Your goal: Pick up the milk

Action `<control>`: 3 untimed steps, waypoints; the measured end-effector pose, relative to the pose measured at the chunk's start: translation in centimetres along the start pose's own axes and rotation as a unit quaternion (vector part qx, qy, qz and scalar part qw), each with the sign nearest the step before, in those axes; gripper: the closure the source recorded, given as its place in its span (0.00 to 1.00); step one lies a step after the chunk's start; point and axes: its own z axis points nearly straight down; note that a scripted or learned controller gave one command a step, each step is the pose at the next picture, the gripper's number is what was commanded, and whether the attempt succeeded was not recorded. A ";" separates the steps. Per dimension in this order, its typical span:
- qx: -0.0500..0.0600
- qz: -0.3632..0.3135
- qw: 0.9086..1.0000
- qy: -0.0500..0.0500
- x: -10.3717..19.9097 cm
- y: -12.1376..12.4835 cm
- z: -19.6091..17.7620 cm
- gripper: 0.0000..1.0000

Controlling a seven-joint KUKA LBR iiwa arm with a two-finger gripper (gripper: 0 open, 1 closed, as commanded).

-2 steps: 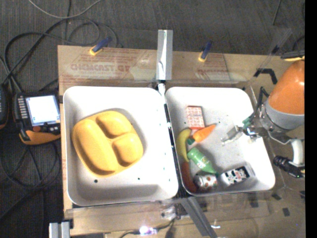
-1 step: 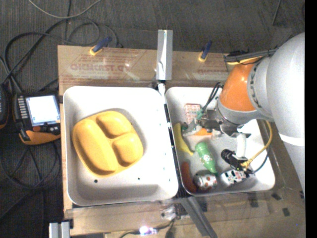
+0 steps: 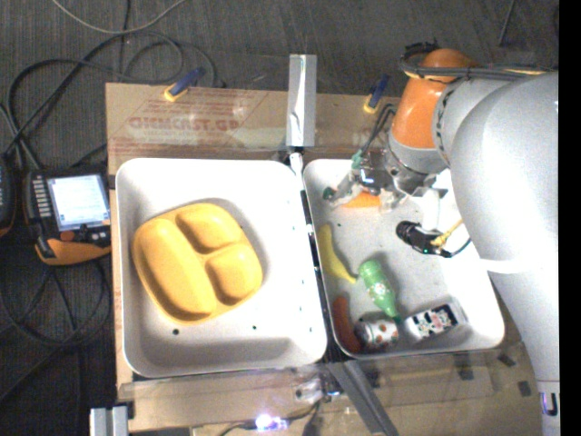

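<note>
Overhead view of the worktop (image 3: 200,121) as I see it from my remote station. The arm (image 3: 508,180) enters from the right and bends over the far end of the right bin (image 3: 486,339), its orange band high at the far right. The left bin (image 3: 145,175) carries a yellow sectioned tray (image 3: 198,260), which takes up most of its floor. The right bin collects the loose items along its near and left sides: a green bottle (image 3: 378,286), a yellow banana-like piece (image 3: 332,258) against the left wall, a small spotted can (image 3: 379,332) and, beside it at the near right, what I judge to be the milk (image 3: 434,321), a small carton lying on its side. The claw (image 3: 365,182) sits at the far left corner of that bin over an orange item (image 3: 363,201), well apart from the milk; I cannot tell its state. I judge a move toward the near right is needed.
</note>
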 end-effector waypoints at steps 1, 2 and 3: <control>-0.002 0.043 0.999 0.001 -7.5 -4.5 -2.5 0.00; -0.002 0.038 0.999 0.002 -3.1 -9.3 -2.8 0.00; -0.003 -0.008 1.000 0.001 -6.0 -10.0 -5.9 0.00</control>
